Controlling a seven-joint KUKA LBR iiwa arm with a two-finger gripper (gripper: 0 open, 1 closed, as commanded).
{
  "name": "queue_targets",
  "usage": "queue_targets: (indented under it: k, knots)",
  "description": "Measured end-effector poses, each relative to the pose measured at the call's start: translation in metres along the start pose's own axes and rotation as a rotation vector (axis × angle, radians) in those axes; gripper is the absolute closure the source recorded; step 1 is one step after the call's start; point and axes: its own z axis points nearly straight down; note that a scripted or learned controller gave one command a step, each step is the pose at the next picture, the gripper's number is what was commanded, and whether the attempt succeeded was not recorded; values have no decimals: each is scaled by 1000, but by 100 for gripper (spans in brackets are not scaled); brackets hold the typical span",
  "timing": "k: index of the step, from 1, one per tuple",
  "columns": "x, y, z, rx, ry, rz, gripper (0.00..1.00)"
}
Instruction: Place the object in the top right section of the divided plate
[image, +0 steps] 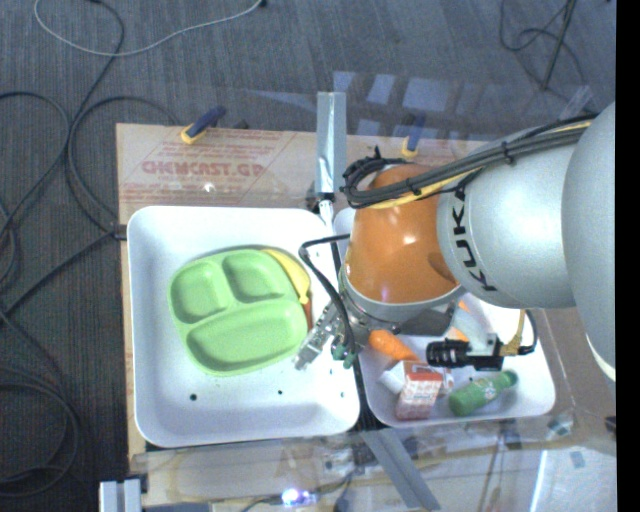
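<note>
The end effector (322, 340) hangs at the divided plate (240, 310)'s right rim, grip state impossible to tell, while the plate's top right section (252, 275) lies at ten o'clock from it, just beside.

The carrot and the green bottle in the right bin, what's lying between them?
In the camera view, a small red-and-white carton lies between the orange carrot and the green plastic bottle in the right white bin.
</note>
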Motion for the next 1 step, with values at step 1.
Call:
queue_targets:
  k: [1]
  knots:
    - [-12, -16, -28, -1, -3, 34, 100]
